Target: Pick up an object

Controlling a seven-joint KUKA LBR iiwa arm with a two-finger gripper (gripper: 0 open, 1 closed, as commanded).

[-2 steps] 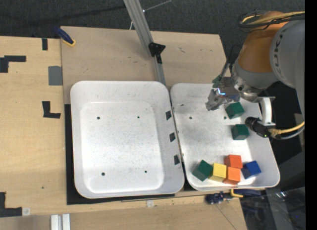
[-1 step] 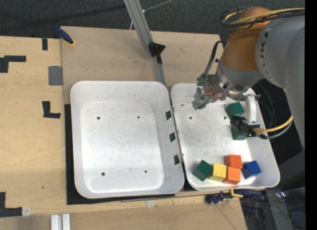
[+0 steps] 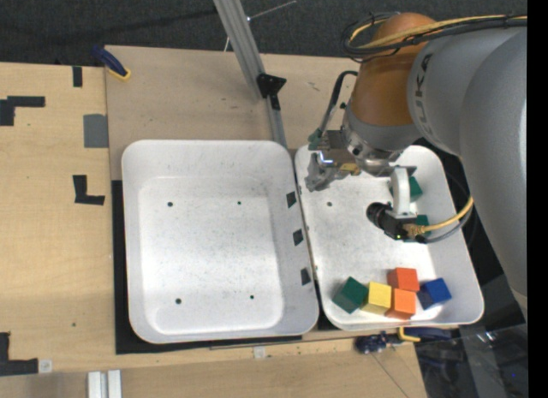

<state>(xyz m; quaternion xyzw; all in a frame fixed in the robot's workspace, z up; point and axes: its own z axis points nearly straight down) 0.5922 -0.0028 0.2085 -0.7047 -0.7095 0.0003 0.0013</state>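
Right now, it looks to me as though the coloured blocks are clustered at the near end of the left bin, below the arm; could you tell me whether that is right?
Not quite. The coloured blocks are clustered at the near end of the right bin, not the left bin, as the camera view shows. The rest stands: they do lie below the arm.
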